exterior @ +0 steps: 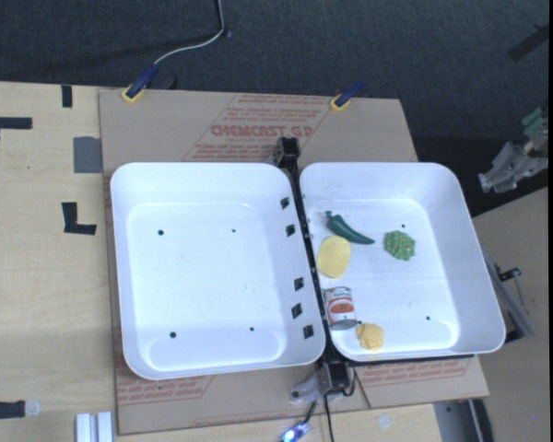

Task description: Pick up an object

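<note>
Nearest the camera, along the right bin's (461, 247) near rim, lie a small yellow piece (370, 336) and, just left of it, a small can with a red label (339, 306); its printing is too small to read. Farther in, hard against the divider between the bins, sit a yellow lemon-like fruit (334, 257) and a dark green pepper (349, 228). A green broccoli-like clump (399, 245) lies apart, toward mid-bin, with open floor to its right and on its near side. Left of the divider, the left bin (203, 265) offers broad open floor. Cardboard (258, 129) under both bins carries faded reddish lettering, illegible here. At far right stands the tool (514, 162), off the table; whether its fingers are apart or together cannot be told.
</note>
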Robot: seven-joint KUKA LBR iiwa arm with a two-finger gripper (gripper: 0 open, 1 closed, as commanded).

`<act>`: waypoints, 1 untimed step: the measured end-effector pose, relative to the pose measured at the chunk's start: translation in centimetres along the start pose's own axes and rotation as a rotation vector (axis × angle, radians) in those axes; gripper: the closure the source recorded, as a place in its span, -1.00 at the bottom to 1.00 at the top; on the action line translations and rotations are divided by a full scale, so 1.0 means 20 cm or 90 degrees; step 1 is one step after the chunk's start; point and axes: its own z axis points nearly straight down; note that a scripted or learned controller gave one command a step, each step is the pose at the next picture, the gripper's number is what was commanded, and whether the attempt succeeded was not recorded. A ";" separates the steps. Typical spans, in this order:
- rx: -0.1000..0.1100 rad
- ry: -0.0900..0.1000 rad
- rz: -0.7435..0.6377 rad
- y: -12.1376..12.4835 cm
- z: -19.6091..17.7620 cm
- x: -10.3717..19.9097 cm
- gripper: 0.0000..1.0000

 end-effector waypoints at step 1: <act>-0.001 -0.001 -0.001 0.01 -0.60 -0.07 1.00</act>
